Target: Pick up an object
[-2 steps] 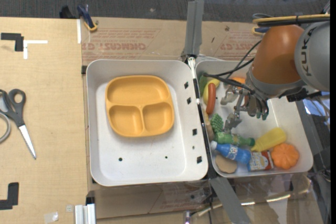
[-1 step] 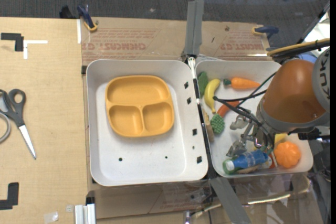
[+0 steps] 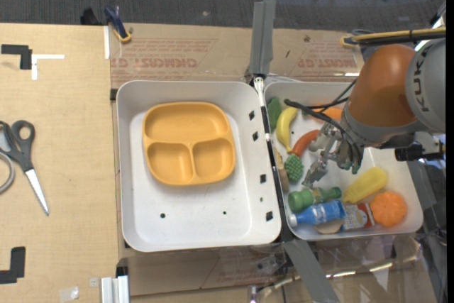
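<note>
On the counter (image 3: 57, 152) at far left lie scissors (image 3: 27, 160). The left bin (image 3: 135, 223) holds a yellow-orange divided plate (image 3: 189, 142), lying flat. The right bin (image 3: 415, 227) holds a banana (image 3: 285, 125), a green studded toy (image 3: 292, 167), an orange-red carrot-like piece (image 3: 305, 142), a blue bottle (image 3: 323, 213), a yellow pepper-like toy (image 3: 365, 183) and an orange ball (image 3: 389, 208). The gripper (image 3: 318, 165) hangs over this pile; whether it is parted or grips anything cannot be told. The arm hides the bin's upper right.

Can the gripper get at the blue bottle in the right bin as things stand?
Probably yes. The gripper hangs above the right bin, just up-view of the blue bottle. The bottle's top looks uncovered, though a green toy crowds its near side.
</note>
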